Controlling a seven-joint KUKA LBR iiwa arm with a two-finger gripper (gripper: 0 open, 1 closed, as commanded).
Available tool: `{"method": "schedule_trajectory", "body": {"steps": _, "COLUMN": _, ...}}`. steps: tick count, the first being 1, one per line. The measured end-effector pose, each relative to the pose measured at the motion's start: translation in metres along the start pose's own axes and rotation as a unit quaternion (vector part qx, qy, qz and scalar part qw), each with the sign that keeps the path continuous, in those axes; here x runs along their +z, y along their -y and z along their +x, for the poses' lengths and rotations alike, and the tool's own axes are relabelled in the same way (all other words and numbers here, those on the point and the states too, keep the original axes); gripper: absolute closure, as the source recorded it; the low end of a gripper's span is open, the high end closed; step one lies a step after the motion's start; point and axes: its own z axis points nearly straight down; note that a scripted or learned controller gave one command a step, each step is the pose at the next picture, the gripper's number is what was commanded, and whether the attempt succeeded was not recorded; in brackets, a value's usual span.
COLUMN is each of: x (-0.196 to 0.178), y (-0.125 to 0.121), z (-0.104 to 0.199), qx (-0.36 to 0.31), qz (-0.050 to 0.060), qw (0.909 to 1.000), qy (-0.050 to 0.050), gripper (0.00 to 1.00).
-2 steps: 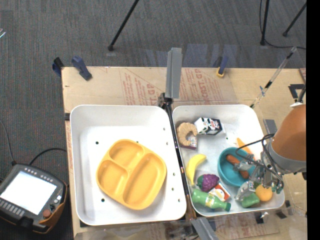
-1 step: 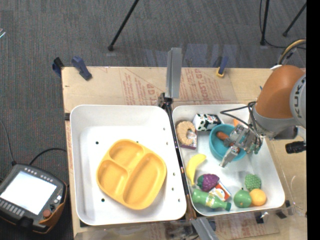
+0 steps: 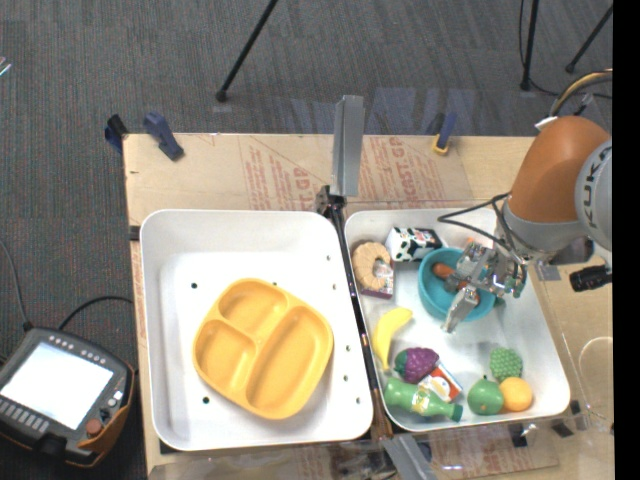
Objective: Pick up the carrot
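Observation:
The carrot [image 3: 443, 268] shows as a small orange piece inside a teal bowl [image 3: 440, 293] in the right bin [image 3: 552, 353]; most of it is hidden by the bowl's wall and the gripper. My gripper [image 3: 462, 286] hangs over the bowl's right half, reaching in from the right. Its fingers look open, one at the bowl's far rim and one silver finger [image 3: 456, 314] pointing down over the near rim. Nothing is visibly held between them.
Around the bowl lie a doughnut [image 3: 373, 266], a black-and-white cow toy [image 3: 412, 243], a banana [image 3: 390, 333], grapes [image 3: 417, 363], a green bottle [image 3: 425, 400], a green apple [image 3: 485, 396] and an orange [image 3: 516, 394]. A yellow divided plate [image 3: 264, 346] sits in the left bin [image 3: 170, 268].

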Motion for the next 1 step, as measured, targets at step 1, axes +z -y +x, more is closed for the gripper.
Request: {"method": "schedule_trajectory", "body": {"steps": 1, "x": -0.0406, "y": 0.0255, "z": 0.0161, "qx": -0.176, "qz": 0.010, "qw": 0.9827, "qy": 0.055, "gripper": 0.00}}
